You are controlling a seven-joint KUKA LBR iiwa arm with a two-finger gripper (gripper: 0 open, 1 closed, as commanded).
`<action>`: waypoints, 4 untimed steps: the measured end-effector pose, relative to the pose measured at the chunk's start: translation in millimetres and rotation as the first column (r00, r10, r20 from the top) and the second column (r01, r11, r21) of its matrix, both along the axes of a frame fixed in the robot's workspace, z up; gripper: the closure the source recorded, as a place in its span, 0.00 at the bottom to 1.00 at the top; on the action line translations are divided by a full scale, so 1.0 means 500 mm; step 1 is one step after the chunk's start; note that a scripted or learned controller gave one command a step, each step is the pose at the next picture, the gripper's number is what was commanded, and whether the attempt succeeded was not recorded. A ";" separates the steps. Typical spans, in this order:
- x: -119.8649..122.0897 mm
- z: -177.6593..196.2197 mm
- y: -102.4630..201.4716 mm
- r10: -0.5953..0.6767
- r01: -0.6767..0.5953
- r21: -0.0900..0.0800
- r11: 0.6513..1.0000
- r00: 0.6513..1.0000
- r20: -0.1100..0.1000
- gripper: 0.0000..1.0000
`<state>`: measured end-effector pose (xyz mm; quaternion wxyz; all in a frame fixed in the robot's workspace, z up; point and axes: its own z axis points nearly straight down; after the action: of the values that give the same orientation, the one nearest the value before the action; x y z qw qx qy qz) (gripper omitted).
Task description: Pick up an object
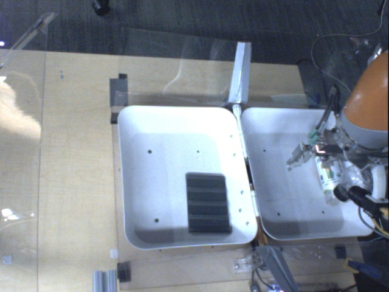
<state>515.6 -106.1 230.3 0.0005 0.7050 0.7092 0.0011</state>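
Arm over the right bin, black block in the left bin.

A black ribbed block [208, 202] lay flat in the left bin [140, 132], near that bin's front edge and right of its middle. The arm [371, 102] reached over the right bin [273, 163] from the tabletop's [73, 163] right edge, its pincer [331, 172] low over that bin's right half; whether it was open or shut could not be told, and nothing showed in its grip.

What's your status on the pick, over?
Gripper low over the right white bin, nothing seen in it. Black ridged rectangular block lies flat in the left white bin, untouched. Nothing sits on the block.
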 end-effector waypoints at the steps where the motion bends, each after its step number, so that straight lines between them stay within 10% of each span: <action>1: 0.068 -0.059 -0.132 -0.077 0.077 -0.001 0.997 0.997 0.000 0.00; 2: 0.111 -0.192 -0.165 -0.054 0.055 -0.010 0.998 0.997 0.047 0.00; 4: 0.132 -0.202 -0.179 0.082 -0.082 -0.013 0.997 0.996 0.039 0.00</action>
<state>581.5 -195.9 129.2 0.0182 0.6751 0.7374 0.0111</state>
